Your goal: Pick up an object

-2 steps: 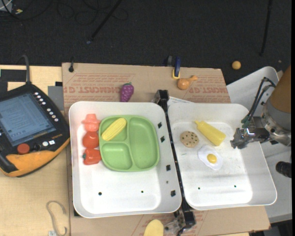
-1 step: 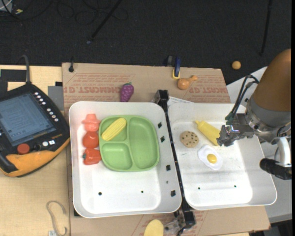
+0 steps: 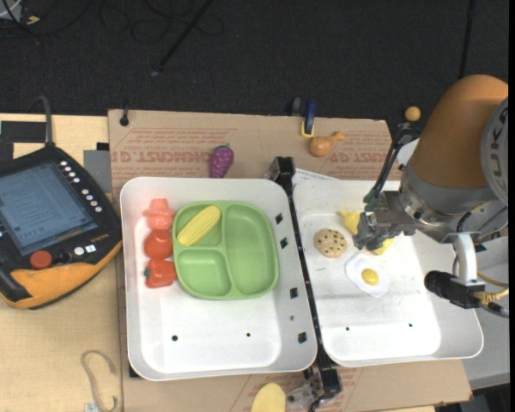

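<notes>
A: Hand [image 3: 376, 233] first, where's it at?

B: Low in the right bin [image 3: 412, 333], upper middle part, right at a yellow item [image 3: 354, 222]. Dark hand against dark parts, can't tell if it's wide, narrow or holding anything. Yellow item partly covered by the hand, so shape's unclear; a bit of yellow also peeks out just below the hand.

A: Other stuff nr it?

B: Cookie [image 3: 330, 243] just to its left, round w/ dark chips, lying flat. Fried egg [image 3: 367, 275] just below the hand, white w/ yellow yolk. All apart from each other as far as I can see.

A: Arm?

B: Comes in from the right, orange band [image 3: 463, 123] big up top, cut off at the edge. Grey body hides the bin's far right corner.

A: Left bin [image 3: 206, 342]?

B: Green divided plate [image 3: 232, 269] w/ corn [image 3: 196, 224] in its upper-left compartment. Three red/pink items [image 3: 158, 243] stacked in a column beside the plate's left rim, too blurry to name.

A: Outside the bins?

B: Purple grapes [image 3: 221, 159] and a tan pear-ish thing [image 3: 324, 143] on cardboard behind the bins. Yellow lump [image 3: 269, 397] at bottom, cut off. Control pendant [image 3: 43, 221] on the desk [image 3: 34, 350] far left, partly cropped.
</notes>
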`<state>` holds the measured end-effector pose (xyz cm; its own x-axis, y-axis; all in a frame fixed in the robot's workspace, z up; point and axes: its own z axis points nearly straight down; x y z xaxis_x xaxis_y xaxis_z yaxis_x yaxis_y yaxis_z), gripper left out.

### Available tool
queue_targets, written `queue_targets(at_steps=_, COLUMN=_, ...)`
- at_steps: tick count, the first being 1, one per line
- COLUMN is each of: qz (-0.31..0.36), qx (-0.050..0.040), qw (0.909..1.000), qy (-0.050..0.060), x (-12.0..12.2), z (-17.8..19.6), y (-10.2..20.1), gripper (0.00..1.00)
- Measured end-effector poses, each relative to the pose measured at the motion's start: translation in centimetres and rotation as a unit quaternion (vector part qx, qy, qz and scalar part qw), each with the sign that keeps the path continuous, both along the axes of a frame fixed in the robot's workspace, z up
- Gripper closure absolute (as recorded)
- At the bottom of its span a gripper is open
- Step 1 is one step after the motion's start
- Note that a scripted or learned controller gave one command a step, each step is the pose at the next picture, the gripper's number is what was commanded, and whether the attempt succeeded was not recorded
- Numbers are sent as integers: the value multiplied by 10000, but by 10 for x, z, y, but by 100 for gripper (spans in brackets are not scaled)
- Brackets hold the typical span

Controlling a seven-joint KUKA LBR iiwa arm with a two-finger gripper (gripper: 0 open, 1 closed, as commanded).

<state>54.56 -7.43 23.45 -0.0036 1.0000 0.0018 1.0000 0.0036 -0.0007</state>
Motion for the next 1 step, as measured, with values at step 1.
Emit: queue_targets(at_steps=1, qz=-2, qx=0, qw=10000, qy=5, x=12, z=7, y=51, gripper=100)
